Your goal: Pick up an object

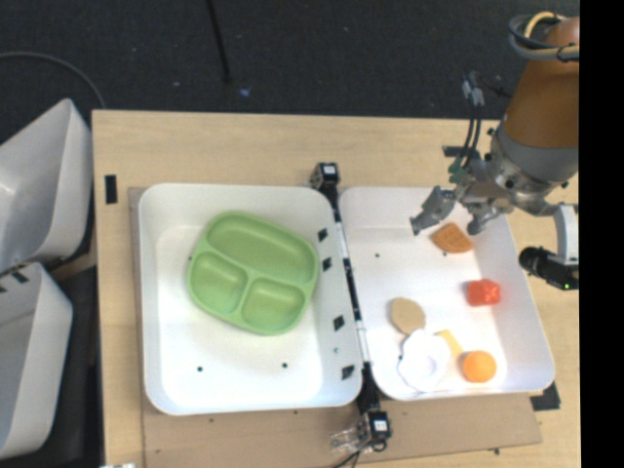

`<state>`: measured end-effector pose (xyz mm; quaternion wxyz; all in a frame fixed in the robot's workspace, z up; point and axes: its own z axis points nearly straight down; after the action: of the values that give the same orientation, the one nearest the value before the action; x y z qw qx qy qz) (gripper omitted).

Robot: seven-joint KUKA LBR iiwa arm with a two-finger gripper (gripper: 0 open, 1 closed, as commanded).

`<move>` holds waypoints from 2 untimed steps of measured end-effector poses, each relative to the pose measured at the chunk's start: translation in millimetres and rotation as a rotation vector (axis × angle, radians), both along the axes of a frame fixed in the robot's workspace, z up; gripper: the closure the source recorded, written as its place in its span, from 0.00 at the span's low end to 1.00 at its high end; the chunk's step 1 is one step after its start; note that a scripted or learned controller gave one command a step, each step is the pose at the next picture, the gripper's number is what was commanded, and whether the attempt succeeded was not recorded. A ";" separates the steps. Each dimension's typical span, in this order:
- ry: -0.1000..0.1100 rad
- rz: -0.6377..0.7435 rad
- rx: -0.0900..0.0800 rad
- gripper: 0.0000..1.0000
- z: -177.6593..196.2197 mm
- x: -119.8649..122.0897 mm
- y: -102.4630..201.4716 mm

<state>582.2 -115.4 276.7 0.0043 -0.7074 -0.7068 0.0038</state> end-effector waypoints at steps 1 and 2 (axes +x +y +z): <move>-0.013 0.002 -0.001 0.00 6.7 2.0 0.4; -0.009 0.000 -0.002 0.00 -50.5 10.3 -4.4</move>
<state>592.5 -119.8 226.3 0.0003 -0.7073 -0.7069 0.0013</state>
